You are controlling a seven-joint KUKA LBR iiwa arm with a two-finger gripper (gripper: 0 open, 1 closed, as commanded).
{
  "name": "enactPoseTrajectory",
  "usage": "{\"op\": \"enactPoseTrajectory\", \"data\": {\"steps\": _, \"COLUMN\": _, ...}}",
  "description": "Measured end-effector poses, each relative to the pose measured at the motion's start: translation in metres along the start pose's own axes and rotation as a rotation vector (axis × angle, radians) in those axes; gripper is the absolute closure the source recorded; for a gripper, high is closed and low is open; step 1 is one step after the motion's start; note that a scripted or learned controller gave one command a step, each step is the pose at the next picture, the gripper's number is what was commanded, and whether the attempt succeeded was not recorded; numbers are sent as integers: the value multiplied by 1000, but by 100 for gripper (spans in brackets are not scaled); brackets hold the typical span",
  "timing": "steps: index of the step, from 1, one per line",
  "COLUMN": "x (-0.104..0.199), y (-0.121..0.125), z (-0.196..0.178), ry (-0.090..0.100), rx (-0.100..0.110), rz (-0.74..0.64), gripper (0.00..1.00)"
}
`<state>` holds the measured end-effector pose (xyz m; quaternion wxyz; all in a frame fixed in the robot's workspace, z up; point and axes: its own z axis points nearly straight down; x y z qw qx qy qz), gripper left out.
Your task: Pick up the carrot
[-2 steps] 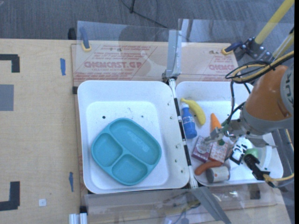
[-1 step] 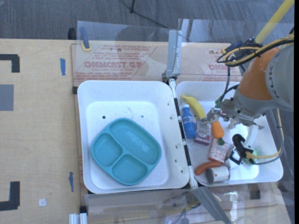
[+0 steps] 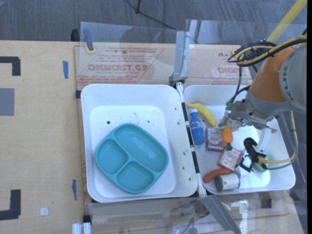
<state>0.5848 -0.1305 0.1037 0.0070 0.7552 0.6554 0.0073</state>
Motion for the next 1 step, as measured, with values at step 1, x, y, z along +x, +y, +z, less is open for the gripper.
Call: {"op": "enactPoseTrajectory", "data": {"steps": 1, "x": -31, "y": 13, "z": -81, "ry": -5, "rx": 20, "rz": 236, "gripper": 100}}
